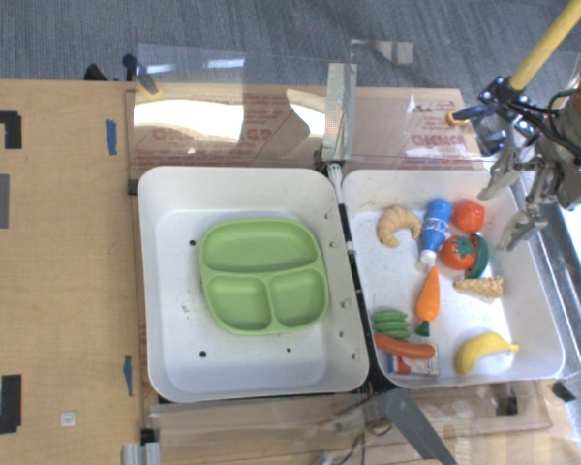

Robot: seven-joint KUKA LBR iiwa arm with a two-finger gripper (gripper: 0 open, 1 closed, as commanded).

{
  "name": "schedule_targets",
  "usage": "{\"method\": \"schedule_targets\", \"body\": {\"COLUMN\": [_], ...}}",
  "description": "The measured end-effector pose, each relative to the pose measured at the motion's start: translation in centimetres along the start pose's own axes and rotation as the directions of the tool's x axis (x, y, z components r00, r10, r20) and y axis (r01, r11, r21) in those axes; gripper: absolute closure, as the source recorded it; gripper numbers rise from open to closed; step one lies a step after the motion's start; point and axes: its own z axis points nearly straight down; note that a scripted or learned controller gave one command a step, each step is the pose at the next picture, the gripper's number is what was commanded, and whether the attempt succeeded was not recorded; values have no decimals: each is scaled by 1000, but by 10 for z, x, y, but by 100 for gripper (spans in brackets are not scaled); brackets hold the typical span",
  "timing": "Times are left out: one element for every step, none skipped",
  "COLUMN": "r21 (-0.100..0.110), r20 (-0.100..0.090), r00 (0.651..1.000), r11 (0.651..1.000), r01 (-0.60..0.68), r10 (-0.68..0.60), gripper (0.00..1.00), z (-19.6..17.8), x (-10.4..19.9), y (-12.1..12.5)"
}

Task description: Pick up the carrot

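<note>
The carrot (427, 294) is orange with a small green top. It lies near the middle of the right bin (547, 342), pointing up toward a blue bottle (434, 227). My gripper (511, 206) hangs over the bin's upper right edge, well above and to the right of the carrot. Its two fingers (519, 231) stand apart, and nothing is between them.
Around the carrot lie a croissant (397, 225), a red tomato (457, 252), an orange ball (469, 215), a cracker (479, 286), green pea pods (389, 318), a red sausage (404, 347) and a yellow banana (484, 350). The left bin (165, 260) holds a green divided plate (263, 275).
</note>
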Motion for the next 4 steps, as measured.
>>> {"method": "schedule_targets", "body": {"r21": [5,0,2,-3], "r20": [12,6,9,8], "r00": [989,999,999,959], "r11": [989,999,999,959], "r01": [147,40,36,-283], "r10": [-147,-40,-36,283], "gripper": [0,0,0,0], "z": [139,164,163,164], "x": [5,26,74,26], "y": [18,73,93,67]}}
